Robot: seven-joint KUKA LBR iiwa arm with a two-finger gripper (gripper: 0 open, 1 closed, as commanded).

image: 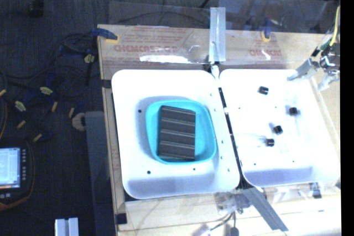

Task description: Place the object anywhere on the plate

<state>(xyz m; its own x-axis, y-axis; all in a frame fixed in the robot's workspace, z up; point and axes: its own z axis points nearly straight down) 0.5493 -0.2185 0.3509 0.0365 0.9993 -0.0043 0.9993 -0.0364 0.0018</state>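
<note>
Jaws unreadable on the gripper [323, 65] upper right; the dark ribbed rectangular block [177, 132] on the turquoise plate [151, 131] looks stiff and light, best pinched across its long sides.

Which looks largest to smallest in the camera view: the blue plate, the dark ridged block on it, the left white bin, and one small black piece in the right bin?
1. Left white bin
2. Blue plate
3. Dark ridged block
4. Small black piece

Each sits inside or on the one before, so the order is clear.
</note>
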